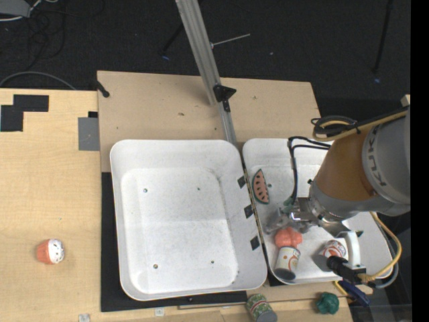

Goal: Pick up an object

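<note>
- camera view looks down on two white bins side by side: the left bin (134,180) and the right bin (268,154).
- arm (365,170) comes in from 3 o'clock over the right bin, its orange band above the wrist.
- gripper (289,215) hangs low in the right bin, just above an orange-red ball-like object (288,237); whether its pincer is open or closed cannot be told.
- at 6 o'clock of that object, touching it, lies a small cup-like can (287,259).
- watermelon slice toy (260,186) lies at 11 o'clock of the gripper, near the bin's left wall.
- red-and-white object (334,250) lies at 4 o'clock of the gripper.
- on the bench, an orange-and-white ball (50,251) sits well apart at 9 o'clock.
- green object (328,303) rests outside the right bin at 6 o'clock.
</note>
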Available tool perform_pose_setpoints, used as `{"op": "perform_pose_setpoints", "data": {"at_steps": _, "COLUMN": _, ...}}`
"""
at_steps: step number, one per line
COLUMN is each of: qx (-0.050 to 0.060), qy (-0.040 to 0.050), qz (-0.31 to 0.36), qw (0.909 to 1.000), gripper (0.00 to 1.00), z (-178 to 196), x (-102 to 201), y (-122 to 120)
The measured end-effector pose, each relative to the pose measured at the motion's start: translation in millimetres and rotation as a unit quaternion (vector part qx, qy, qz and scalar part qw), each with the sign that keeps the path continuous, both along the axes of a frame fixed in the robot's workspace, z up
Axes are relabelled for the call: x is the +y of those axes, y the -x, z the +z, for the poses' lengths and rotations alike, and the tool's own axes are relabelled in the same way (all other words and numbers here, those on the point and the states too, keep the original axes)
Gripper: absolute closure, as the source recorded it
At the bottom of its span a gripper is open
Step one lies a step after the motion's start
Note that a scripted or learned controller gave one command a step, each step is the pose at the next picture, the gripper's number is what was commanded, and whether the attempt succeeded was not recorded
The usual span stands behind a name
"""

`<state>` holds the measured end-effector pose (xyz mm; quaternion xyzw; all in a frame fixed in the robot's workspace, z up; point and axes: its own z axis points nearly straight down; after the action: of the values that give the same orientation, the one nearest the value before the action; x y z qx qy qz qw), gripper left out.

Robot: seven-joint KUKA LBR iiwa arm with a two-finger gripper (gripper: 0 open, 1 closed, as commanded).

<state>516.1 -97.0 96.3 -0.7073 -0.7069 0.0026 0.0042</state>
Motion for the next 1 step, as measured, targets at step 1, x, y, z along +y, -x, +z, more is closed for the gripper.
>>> {"op": "perform_pose_setpoints", "data": {"at_steps": 1, "qx": -0.002, "qy": 0.0006, "qz": -0.003, "qw": 1.0, "gripper": 1.0, "z": 12.8, "x": -2.6, "y": -1.1}}
